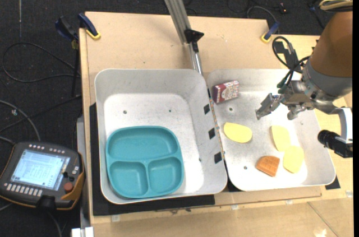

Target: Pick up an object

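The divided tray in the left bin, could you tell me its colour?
Teal, shown in the camera view.

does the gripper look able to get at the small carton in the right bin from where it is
Probably yes. The gripper hangs open above the right bin, and the small carton lies apart from the other items with bare floor between.

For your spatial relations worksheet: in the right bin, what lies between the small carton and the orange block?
In the camera view, the yellow oval piece lies between the carton and the orange block.

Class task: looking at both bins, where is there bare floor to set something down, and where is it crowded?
Free: left bin floor above the teal tray; right bin between carton and tool. Crowded: the yellow pieces and orange piece.
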You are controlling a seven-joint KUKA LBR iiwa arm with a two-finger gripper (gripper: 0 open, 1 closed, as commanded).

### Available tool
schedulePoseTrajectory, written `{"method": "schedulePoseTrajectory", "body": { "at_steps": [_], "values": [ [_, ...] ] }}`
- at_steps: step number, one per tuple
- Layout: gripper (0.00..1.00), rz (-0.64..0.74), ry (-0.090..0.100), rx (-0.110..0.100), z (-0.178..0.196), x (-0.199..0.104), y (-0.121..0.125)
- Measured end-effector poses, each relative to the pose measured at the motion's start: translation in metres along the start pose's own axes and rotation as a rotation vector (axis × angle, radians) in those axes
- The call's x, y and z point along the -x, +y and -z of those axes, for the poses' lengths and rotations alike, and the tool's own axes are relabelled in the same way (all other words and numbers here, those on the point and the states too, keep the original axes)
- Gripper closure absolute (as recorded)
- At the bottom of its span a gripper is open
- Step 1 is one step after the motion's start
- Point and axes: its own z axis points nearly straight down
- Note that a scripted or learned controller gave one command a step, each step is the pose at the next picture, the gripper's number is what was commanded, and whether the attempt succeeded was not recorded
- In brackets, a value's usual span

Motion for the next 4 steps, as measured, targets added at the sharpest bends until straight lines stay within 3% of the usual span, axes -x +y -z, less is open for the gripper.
{"method": "schedulePoseTrajectory", "body": {
  "at_steps": [1,4],
  "values": [
    [1.00,0.001,-0.001,0.002,0.010,0.000,0.001],
    [1.00,0.005,-0.002,0.004,0.039,0.000,0.002]
  ]
}}
